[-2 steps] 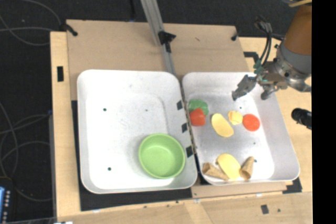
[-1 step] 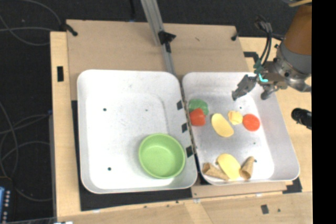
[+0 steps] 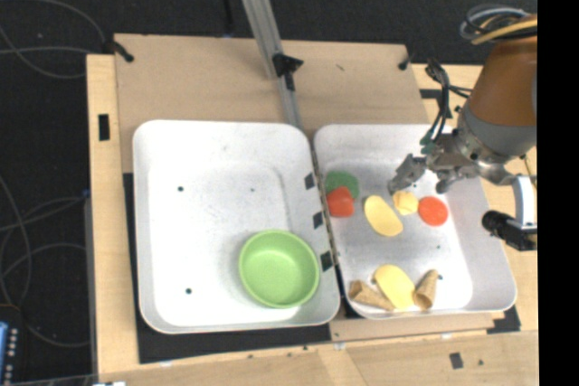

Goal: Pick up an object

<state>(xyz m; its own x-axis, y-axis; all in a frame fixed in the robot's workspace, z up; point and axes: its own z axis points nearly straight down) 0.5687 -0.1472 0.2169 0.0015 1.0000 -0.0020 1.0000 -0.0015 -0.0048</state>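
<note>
Jaws [image 3: 418,179] of mine hang spread apart over the right bin [image 3: 362,140], low above its floor, with nothing between them. One tip points at the left side of a small pale yellow piece [image 3: 406,202], the other toward the orange ball [image 3: 433,211] that sits touching it on the right.

Those two are the nearest candidates. I judge both to be light plastic play food: stiff, smooth, probably a bit slippery. The ball would roll out of a careless pinch, so I would close across its widest part, dead centre. The small yellow piece is crowded, with the ball on one side and the larger yellow oval [image 3: 383,216] just beside it on the other, leaving little room for a tip to slide down.

Further left, a red piece [image 3: 340,204] lies against a green one [image 3: 342,185] close to the bin's left wall, awkward for getting a tip behind. Along the near edge lie a yellow lump [image 3: 394,284] flanked by two tan cones [image 3: 367,294] and [image 3: 425,288]; the cones taper, so I would grip near the wide end.

Across the divide, the left bin [image 3: 181,158] carries a green bowl [image 3: 279,268], light and rigid by my guess, best taken by its rim. Both bins rest on the counter [image 3: 199,77].
</note>
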